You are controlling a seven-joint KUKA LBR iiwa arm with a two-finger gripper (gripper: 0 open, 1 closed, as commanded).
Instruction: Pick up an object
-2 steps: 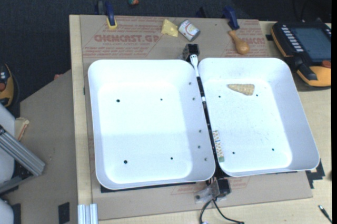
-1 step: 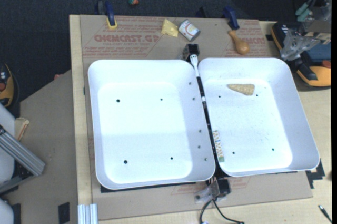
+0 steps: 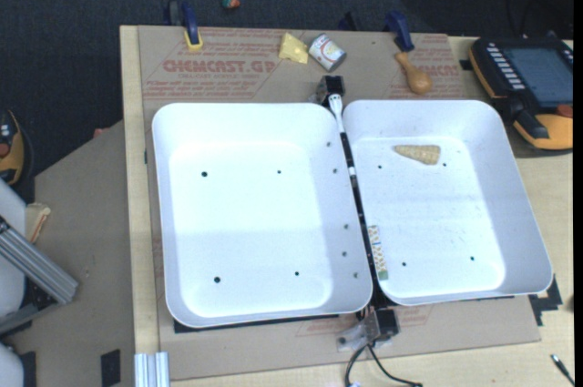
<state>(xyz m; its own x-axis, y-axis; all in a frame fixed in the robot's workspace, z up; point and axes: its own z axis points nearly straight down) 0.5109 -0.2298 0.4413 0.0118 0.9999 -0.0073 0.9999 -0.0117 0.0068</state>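
The wedge lies flat in the right bin, near its far wall, well apart from the left bin. Expect it to be light and possibly crumbly. Grip across its narrow width. You cannot tell the claw's state or arm pose.

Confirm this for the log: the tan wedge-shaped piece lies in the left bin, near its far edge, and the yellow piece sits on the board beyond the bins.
One detail is wrong. The camera view shows the tan wedge-shaped piece in the right bin, not the left bin, near its far edge. The yellow piece does sit on the board beyond the bins.
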